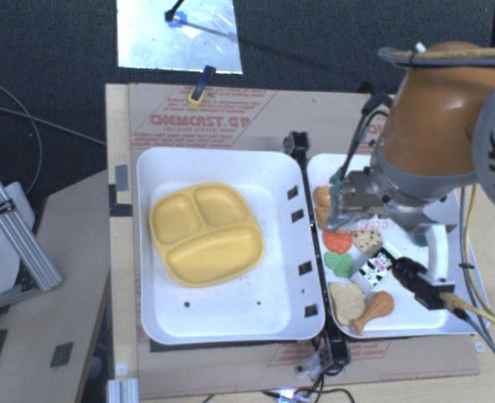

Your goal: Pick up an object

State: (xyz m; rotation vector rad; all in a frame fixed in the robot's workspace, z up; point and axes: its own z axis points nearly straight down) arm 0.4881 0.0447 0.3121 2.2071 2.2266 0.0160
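Note:
My gripper [341,212] hangs low over the left part of the right bin [415,321], with the orange-banded wrist [445,112] above it hiding much of the bin. Toy food lies around it. An orange piece [321,197] sits just left of the gripper and a red piece [337,242] just below it. A speckled cookie [367,241], a green piece [341,264] and a black-and-white block [375,268] follow. At the bin's front lie a bread slice [345,300] and a chicken drumstick [376,307].
The left bin [231,309] holds a yellow divided plate [205,232]. A black divider [308,225] runs between the bins. A white curved piece [437,250] and a black cable fitting [419,282] lie at the right bin's right side.

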